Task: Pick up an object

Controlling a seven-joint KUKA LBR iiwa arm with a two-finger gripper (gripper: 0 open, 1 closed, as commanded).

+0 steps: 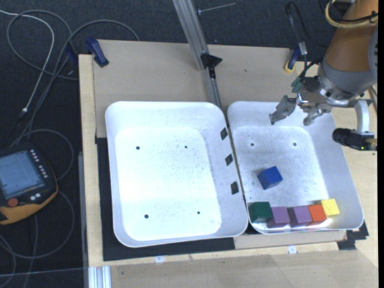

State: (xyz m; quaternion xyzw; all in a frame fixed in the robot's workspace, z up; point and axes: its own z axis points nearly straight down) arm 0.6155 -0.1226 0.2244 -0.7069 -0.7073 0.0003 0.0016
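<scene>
since the gripper (295, 114) hangs over the right bin's (342, 161) far edge with fingers apart and empty, the blue cube (270, 177) sits loose mid-bin, nearer the camera and slightly left.

A single fixed camera looks down from above at a slant, set back enough to take in the whole pale wooden bench (156, 65), both shallow white plastic bins (120, 131) side by side, and dark carpet beyond. The grey and orange robot arm (351, 47) enters from the right.
</scene>
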